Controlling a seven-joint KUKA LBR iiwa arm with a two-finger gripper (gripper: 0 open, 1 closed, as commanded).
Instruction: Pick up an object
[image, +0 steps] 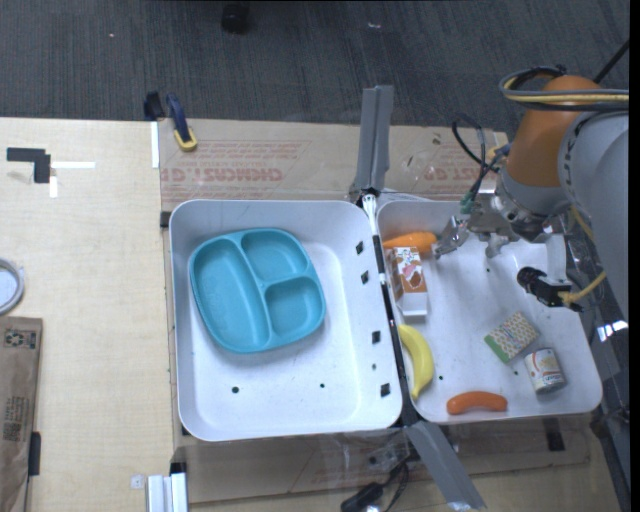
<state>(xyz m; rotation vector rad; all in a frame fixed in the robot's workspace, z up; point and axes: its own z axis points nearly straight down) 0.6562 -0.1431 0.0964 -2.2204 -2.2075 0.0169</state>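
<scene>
The table (80, 250) carries two shallow white bins side by side, with a strip of printed cardboard (270, 165) lying behind them. The left bin (290, 400) holds a light blue divided plate (258, 290), set toward its left and back part. The right bin (460, 320) holds the loose objects: an orange carrot-shaped piece (412, 241) near the back left corner, a small white and red carton (408, 280) just in front of it along the left wall, a yellow banana (418, 357) further forward against the same wall, an orange sausage-shaped piece (477, 402) near the front edge, a green patterned packet (512, 336) toward the right, and a small tin can (545, 370) lying just beside that packet on its front right. The grey arm with its orange band (545, 130) reaches in from the right over the back of the right bin. Its jaws (470, 238) sit low near the back of that bin, just right of the carrot-shaped piece, with the two fingers spread apart and nothing seen between them. No object is lifted; all of them rest on the bin floor. A black and yellow tool (175, 120) lies on the table behind the left bin.
</scene>
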